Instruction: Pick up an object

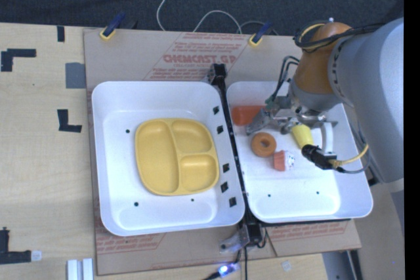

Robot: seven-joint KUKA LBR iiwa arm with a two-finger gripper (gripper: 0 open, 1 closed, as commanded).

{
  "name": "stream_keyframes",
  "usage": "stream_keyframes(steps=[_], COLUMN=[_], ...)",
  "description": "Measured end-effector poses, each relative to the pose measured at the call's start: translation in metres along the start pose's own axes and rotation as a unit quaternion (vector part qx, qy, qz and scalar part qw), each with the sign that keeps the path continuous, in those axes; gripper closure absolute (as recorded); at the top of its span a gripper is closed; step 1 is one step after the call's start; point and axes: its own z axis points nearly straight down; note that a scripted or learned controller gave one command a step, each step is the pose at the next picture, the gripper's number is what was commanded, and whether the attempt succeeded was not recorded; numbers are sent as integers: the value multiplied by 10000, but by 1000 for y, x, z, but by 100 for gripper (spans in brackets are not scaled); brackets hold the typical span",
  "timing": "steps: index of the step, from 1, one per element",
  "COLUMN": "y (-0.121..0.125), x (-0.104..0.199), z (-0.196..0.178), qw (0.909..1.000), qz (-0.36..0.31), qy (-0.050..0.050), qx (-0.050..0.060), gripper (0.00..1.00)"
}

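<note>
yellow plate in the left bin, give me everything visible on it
The yellow plate is a rounded-square tray, plastic by its look, split by raised ridges into three compartments: one long on the view's left, two smaller on the right. It lies flat and upright on the floor of the left bin, roughly centred, slightly rotated. All compartments look bare. It touches just the bin floor.

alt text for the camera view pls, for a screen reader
The arm's claw hangs low over the right bin, among a brown donut, an orange block, a yellow piece and a small red-and-white piece. The left bin holds a yellow divided plate. Both white bins sit on a cardboard sheet on the bench.
</note>
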Motion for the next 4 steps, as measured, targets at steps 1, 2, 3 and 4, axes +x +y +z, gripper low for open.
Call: stream_keyframes(steps=[1, 2, 3, 4], y=[1, 4, 12, 20], x=[0, 7, -1, 7], z=[-13, -57, -112, -164], qw=[10000, 10000, 10000, 10000], qz=[-5, -2, 3, -3], qy=[0, 9, 3, 6], qx=[-9, -23, -30, -32], gripper=[100, 100, 100, 100])
